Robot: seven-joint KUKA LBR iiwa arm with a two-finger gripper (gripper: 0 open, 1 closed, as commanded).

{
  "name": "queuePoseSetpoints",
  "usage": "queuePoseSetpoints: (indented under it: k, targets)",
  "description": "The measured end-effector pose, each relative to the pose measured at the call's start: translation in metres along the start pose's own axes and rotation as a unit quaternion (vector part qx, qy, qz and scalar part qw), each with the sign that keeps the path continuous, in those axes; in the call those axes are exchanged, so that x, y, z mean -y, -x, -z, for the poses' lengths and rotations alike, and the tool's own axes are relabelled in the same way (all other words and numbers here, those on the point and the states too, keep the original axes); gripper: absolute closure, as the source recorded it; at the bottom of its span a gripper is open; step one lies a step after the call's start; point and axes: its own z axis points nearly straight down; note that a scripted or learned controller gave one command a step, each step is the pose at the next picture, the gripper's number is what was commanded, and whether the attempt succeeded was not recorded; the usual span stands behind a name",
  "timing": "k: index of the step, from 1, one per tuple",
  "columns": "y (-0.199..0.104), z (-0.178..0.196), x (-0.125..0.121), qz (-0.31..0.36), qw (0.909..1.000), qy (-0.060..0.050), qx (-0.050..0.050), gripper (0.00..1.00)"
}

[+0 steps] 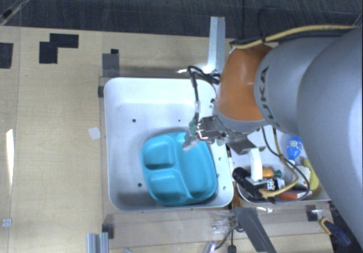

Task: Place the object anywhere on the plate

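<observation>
While the jaws point(191, 139) sit at the upper right rim of the blue plate point(178, 169), their fingers are too small and blurred to read, so their state cannot be told, nor whether any object lies between them. No object is discernible on the plate's compartments directly below and left of the jaws. Risk: a release this near the rim could send the object off the edge into the left bin point(127, 116). Beyond the jaws, to their right, the second bin point(244, 192) holds cluttered items; the arm's wrist point(241, 93) overhangs it.
</observation>
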Motion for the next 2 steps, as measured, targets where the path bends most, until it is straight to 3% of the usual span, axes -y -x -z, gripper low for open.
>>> queuePoseSetpoints:
  k: [1, 2]
  targets:
    - [-0.001, 0.011, -0.002, 0.004, 1.0000, 0.003, 0.000, 1.00]
    - [0.010, -0.001, 0.023, -0.089, 0.9961, -0.002, 0.000, 1.00]
